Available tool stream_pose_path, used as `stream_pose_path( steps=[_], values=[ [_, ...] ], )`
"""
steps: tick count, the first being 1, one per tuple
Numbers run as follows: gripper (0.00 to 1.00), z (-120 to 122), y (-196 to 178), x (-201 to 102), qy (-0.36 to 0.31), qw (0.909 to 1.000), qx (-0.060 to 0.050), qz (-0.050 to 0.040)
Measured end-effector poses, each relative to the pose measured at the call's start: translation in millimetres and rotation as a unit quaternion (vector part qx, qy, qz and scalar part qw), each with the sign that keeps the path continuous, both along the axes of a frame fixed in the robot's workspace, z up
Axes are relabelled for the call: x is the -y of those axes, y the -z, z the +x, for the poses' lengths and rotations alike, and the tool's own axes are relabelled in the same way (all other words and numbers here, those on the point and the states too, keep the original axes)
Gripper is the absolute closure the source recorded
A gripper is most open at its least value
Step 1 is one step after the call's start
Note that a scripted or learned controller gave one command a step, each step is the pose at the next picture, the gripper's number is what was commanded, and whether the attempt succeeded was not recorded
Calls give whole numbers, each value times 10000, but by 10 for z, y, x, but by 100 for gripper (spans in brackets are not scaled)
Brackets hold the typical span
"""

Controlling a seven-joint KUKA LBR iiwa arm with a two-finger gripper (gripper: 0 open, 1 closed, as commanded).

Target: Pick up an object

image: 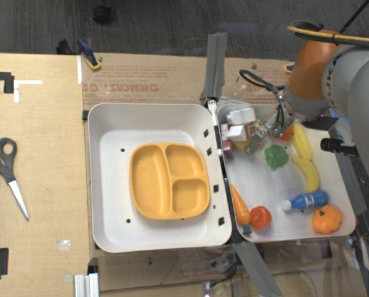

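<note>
My gripper is low in the back left corner of the right bin, close to the wall between the two bins. Just right of it lies a green broccoli, apart from the gripper. A yellow corn cob and a banana lie along the right side. At the bin's front I see a carrot, a red tomato, a blue bottle and a small orange pumpkin. A small red item is partly hidden beside the wrist.
The left bin holds a yellow divided plate. The arm covers the right bin's back right corner. Scissors lie on the bench at far left. Bare bin floor shows between the broccoli and the tomato.
</note>
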State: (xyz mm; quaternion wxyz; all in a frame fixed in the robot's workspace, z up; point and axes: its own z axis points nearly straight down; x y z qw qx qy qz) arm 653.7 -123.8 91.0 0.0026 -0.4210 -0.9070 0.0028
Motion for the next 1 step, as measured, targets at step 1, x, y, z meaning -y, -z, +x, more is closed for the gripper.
stream_pose_path(
  steps=[1],
  values=[
    [0, -442, -13, 9, 351, 9994, 37, -2]
  ],
)
